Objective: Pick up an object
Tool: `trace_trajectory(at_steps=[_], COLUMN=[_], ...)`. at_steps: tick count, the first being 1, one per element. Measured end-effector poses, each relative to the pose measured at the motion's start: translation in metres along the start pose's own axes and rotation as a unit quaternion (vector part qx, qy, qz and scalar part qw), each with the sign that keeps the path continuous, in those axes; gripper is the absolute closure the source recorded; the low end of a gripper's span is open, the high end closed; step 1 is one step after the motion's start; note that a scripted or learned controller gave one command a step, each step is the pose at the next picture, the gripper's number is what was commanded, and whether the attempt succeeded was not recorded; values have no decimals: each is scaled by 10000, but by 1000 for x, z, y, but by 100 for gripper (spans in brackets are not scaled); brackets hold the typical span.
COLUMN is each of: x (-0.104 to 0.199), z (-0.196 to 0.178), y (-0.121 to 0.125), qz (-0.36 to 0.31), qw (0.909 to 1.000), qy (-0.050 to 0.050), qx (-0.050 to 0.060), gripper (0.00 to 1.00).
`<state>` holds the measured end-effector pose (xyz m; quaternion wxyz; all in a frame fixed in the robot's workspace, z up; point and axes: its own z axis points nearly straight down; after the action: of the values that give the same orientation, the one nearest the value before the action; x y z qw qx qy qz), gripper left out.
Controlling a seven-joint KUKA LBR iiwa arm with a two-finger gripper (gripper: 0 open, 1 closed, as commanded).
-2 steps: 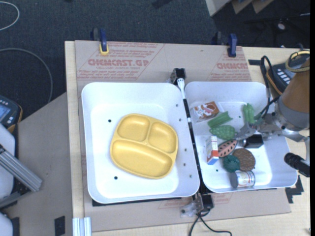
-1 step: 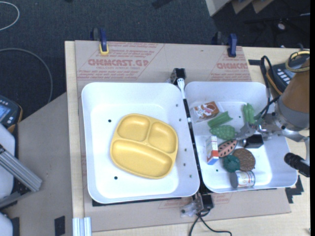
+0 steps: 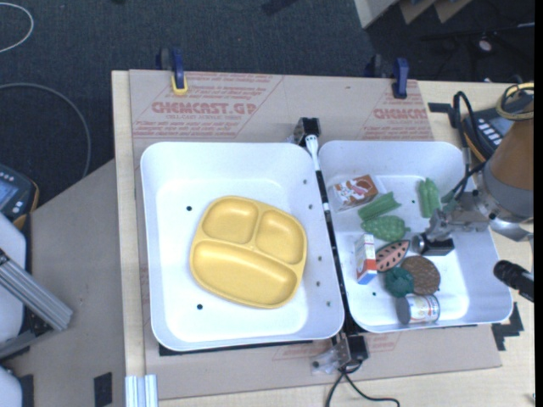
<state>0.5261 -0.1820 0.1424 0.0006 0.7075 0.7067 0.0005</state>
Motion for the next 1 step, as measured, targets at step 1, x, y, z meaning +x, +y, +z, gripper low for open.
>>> trace_trajectory(at_steps=[1], x=[87], z=[-163], y=[-13], qz=[-59], qw=[9999], qy=[2], qx=[-83], gripper=[100])
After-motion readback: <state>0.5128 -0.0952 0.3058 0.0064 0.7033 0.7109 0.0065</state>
